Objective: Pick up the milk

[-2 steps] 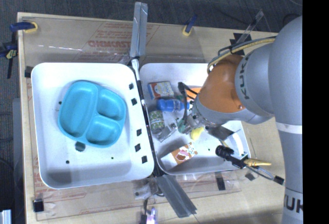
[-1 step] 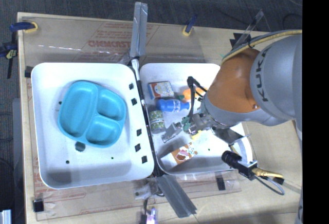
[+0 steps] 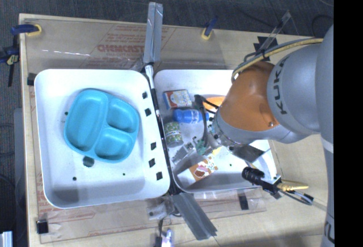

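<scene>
**White-and-red milk carton sitting beyond the hand, toward the far left corner**

Grey and orange, the arm [image 3: 255, 107] is reaching into the right bin [image 3: 266, 175] and covering most of its middle. The hand [image 3: 195, 148] is hanging low under the wrist, near the bin's left wall. It is too hidden by the wrist to tell whether it is open or closed, and nothing is showing as gripped.

The milk [image 3: 177, 97], which I am taking to be the small boxy carton, is lying flat, up-screen and slightly left of the hand, close to the far left corner of the bin. Its long axis is running roughly left to right across the view. A blue-capped bottle [image 3: 188, 116] is lying between hand and milk, just beside the carton's near edge. A green can [image 3: 173, 133] is sitting just left of the hand, and a printed packet [image 3: 203, 169] is lying just below it.

Judging from this, the hand is needing to travel up-screen past the bottle, and the bottle's closeness is looking like the main risk of a wrong catch.
</scene>
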`<state>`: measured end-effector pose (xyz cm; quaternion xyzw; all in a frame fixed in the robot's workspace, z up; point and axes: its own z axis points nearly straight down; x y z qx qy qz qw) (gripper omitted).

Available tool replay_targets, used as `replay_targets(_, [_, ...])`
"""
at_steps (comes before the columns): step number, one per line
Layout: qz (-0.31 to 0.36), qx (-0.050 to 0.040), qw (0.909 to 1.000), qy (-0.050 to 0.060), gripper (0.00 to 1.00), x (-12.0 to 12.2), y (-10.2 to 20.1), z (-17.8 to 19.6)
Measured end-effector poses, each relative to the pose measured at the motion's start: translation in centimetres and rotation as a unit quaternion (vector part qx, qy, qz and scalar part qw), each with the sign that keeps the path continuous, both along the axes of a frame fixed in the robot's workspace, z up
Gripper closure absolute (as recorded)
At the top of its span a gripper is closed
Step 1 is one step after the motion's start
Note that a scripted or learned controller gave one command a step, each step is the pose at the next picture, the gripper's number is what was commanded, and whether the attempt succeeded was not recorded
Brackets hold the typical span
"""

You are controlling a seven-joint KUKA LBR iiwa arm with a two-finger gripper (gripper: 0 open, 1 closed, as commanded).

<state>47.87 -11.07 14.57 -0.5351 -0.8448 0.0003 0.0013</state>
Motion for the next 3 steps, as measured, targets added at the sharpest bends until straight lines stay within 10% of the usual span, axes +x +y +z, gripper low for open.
replay_targets(2, [-0.129,-0.0008,0.9917,0.000,0.00,-0.2,-3.9,-0.7])
replay_targets(3, [0.028,-0.0079,0.9996,-0.007,0.00,0.0,-1.1,-4.9])
